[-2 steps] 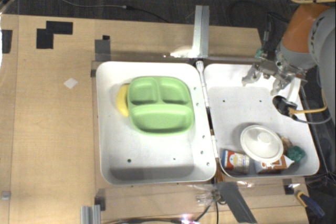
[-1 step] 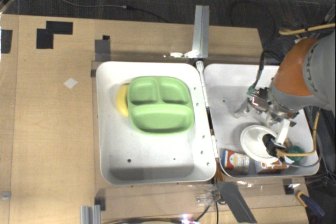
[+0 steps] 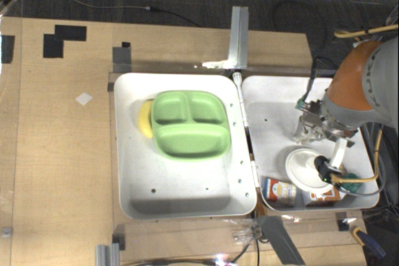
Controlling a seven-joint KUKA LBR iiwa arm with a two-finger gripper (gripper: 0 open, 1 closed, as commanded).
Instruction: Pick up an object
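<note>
Claw [image 3: 310,131] positioned over right bin [image 3: 268,128], far of white bowl [image 3: 305,168]; finger opening cannot be determined. Green tray [image 3: 189,123] occupies left bin [image 3: 134,152].

No legible text anywhere. The can [image 3: 280,192] lying on its side at the right bin's [image 3: 268,96] front edge has a printed label, dark blue with red and white patches, too small and blurry to read. The carton [image 3: 324,196] next to it shows orange-brown and white print, also unreadable. Black square markers [image 3: 64,39] on the bench [image 3: 56,152] are plain shapes, no characters. Green divided plate [image 3: 189,123] in the left bin [image 3: 181,196]: no markings visible.
</note>
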